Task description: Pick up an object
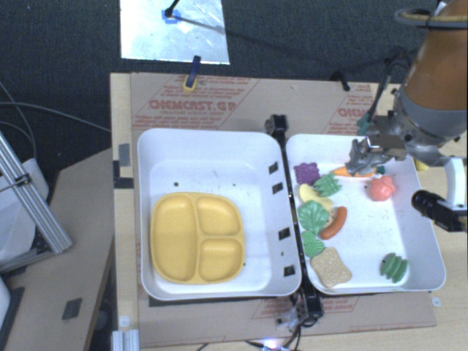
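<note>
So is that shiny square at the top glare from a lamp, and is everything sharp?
Camera view: the foil-like sheet behind the bins catches patchy glare; lighting on the white bins is soft, with faint shadows; the yellow tray and toy foods look reasonably sharp, while the arm's orange band and the pincer look slightly soft.

Grey arm with orange band reaching in from the right, hand [363, 159] lowered, wrist angled down-left

Yellow tray [196, 247]; white bins [212, 148]; purple grapes [307, 172]; pink peach [381, 189]; green pickle [394, 268]; tan bread [332, 267].
</note>
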`<state>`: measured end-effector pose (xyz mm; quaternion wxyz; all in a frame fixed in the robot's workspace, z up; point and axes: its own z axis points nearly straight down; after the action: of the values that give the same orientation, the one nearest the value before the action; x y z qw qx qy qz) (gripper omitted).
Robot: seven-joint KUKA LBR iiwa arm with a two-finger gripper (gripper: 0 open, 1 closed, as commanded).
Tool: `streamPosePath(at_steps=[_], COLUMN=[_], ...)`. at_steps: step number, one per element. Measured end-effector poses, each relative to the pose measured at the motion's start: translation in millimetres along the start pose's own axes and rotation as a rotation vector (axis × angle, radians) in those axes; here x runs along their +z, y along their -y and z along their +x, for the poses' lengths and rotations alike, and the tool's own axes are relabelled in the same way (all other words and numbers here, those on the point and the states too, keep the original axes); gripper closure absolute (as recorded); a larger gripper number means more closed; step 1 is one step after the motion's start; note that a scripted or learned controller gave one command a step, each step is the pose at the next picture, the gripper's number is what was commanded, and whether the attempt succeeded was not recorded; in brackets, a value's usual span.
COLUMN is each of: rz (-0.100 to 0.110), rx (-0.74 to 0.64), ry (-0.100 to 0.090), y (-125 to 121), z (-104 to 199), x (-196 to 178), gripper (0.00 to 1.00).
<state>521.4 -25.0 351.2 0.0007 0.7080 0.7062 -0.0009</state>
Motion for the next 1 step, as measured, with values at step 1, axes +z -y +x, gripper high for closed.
streamPosePath(at_steps=[1], rz=[-0.002], rx=[-0.006], ry=[-0.002], y=[0.6], z=[2.8], x=[-2.5], gripper=[0.0])
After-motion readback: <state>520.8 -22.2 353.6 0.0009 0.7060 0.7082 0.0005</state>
